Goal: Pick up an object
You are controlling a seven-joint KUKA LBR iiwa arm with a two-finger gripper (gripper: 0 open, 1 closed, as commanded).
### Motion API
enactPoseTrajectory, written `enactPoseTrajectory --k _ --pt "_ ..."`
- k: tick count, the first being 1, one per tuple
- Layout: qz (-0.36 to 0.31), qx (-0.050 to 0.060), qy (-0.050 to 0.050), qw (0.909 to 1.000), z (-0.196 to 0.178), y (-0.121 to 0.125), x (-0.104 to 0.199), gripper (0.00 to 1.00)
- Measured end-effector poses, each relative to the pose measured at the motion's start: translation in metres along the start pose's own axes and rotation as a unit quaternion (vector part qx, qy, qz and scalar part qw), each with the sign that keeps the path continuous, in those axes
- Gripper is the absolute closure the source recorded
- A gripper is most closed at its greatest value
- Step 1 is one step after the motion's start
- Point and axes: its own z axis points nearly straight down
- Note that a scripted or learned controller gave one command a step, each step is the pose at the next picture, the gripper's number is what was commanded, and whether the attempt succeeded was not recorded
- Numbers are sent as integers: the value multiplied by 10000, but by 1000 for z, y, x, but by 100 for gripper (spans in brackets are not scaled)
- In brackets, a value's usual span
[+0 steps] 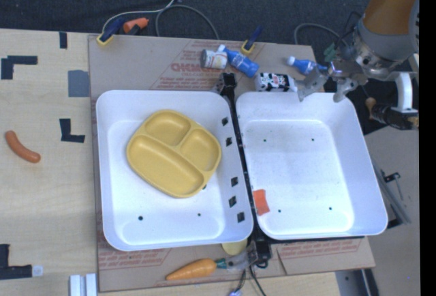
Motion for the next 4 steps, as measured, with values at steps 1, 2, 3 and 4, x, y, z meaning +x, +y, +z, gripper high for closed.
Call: enactPoseTrajectory --k 1,2,3,4 --pt "0 67 17 10000 182 -30 35 0" --pt "-12 -27 -6 10000 194 44 29 0" --pt "-8 -3 -4 10000 183 42 29 100" --pt "-10 -2 -6 10000 183 42 29 0"
